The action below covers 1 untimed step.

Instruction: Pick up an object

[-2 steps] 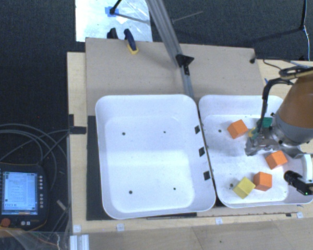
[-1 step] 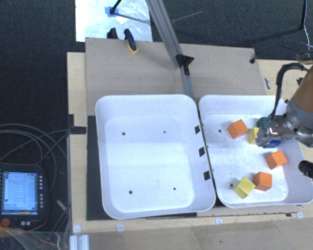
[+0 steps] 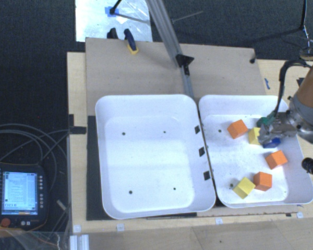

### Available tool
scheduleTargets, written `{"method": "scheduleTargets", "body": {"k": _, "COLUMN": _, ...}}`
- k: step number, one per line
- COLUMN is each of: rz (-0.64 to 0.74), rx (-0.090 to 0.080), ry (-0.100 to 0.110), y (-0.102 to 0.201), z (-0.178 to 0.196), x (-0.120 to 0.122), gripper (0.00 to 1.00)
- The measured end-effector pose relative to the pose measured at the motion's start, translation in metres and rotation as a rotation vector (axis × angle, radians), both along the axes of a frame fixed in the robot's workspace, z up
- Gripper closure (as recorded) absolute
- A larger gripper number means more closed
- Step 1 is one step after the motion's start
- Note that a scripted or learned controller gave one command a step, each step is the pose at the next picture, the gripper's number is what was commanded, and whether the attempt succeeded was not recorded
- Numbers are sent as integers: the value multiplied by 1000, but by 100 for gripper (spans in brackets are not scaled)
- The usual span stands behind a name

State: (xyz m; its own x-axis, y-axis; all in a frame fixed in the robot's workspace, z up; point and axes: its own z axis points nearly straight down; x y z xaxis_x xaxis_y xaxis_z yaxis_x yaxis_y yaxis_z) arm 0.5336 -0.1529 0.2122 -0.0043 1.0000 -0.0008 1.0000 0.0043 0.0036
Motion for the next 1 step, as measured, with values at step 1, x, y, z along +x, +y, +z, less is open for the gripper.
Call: {"method": "scheduleTargets", "body": {"k": 1, "rz": 6, "rx": 2, "ry": 1, "y": 56, "z": 0, "x": 2, "gripper": 100}}
